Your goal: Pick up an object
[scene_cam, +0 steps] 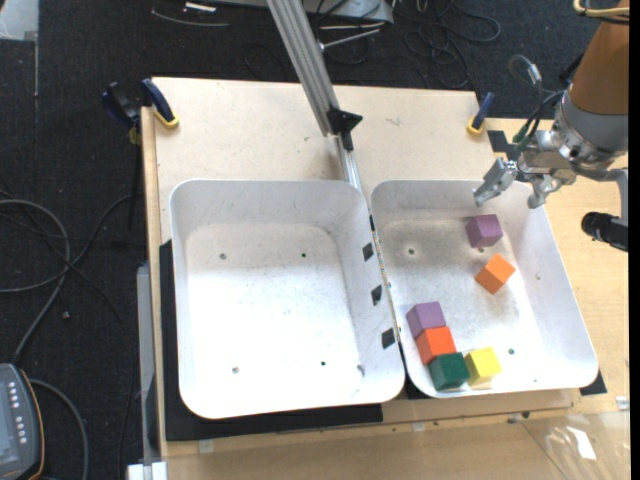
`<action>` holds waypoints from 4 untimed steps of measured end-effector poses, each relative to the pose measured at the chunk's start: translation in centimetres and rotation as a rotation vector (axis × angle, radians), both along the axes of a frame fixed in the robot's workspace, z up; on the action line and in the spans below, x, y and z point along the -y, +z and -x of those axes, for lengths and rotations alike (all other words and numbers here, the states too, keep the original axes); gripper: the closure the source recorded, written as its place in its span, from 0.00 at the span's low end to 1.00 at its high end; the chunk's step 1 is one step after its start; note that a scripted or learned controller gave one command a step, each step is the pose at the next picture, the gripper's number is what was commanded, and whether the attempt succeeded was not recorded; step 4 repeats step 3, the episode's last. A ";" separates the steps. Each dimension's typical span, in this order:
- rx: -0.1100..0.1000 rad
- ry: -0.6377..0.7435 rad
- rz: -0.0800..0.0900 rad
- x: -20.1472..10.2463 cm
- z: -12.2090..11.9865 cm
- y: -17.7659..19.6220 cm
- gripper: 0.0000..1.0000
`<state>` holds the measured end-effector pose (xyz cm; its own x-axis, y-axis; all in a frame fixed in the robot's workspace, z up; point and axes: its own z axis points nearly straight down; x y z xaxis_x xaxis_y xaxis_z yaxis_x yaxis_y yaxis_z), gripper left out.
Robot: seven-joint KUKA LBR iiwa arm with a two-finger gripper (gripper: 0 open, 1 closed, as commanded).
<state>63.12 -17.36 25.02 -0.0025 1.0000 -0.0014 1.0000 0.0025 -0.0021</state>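
Left bin (200,218): a shallow white tray on the table (250,128), holding no blocks.
Right bin (560,298): the blocks lie here, in two groups.
Lower cluster: a purple block (427,317), a red-orange block (435,342), a green block (449,370) and a yellow block (483,364), packed touching one another near the front wall; little room for fingers between them.
Orange block (494,273): alone mid-bin, turned cornerwise, free on all sides.
Purple cube (484,230): nearest the claw, near the bin's far wall, standing apart from the rest.
Handling: these look like small rigid blocks, probably light foam or wood; stiff, not fragile, flat faces that should not slip much.
Where to hold: two opposite flat sides of the purple cube, fingers squared to its faces.
Claw (518,184): hovers over the far right rim, fingers spread, pinching nothing.
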 end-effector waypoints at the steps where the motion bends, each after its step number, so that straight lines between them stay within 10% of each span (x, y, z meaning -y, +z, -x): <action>1: -0.004 -0.003 -0.002 0.7 0.3 -15.9 0.00; 2: -0.001 -0.007 0.000 3.6 4.3 -15.5 0.00; 3: 0.004 -0.004 0.000 3.4 4.1 -14.5 1.00; 4: 0.004 -0.004 0.000 3.4 4.1 -14.5 1.00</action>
